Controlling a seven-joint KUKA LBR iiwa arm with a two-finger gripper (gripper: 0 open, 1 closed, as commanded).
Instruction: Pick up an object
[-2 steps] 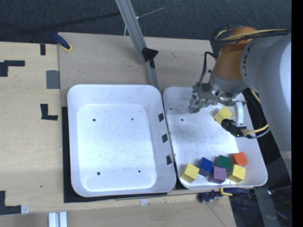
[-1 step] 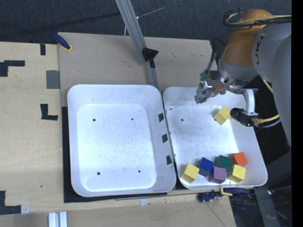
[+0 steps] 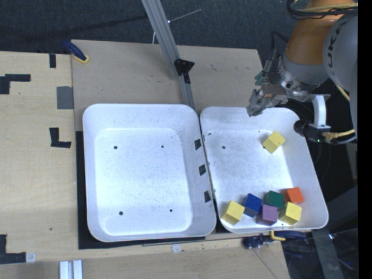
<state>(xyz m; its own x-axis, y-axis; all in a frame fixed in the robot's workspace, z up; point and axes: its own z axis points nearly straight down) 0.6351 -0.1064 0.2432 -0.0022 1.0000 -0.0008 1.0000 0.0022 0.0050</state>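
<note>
The claw (image 3: 257,107) hangs over the far rim of the right bin (image 3: 302,173), close to its upper edge, with nothing visible between its tips; the view is too small and too dark there to tell how far apart they stand. The nearest candidate for the pick is the lone yellow cube (image 3: 273,142), lying on the floor of the right bin in its far half, near the claw and apart from everything else. It sits turned at an angle to the bin walls, flat on one face. The other candidates are crowded along the near wall of the same bin: a second yellow cube (image 3: 233,211), a blue cube (image 3: 253,203), a green cube (image 3: 274,199), a purple cube (image 3: 269,213), an orange cube (image 3: 294,195) and a third yellow cube (image 3: 292,213), several touching or just beside one another. The left bin (image 3: 139,173) lies alongside on the tabletop (image 3: 221,74). In my judgement these are small, rigid, light blocks, unlikely to deform or break, with smooth faces that may slip if pinched at a corner. The lone yellow cube is the better choice, since open floor surrounds it on all sides. The hold should be taken across two opposite flat faces, with the claw turned to match the cube's angle; gripping across the diagonal risks twisting it out.
</note>
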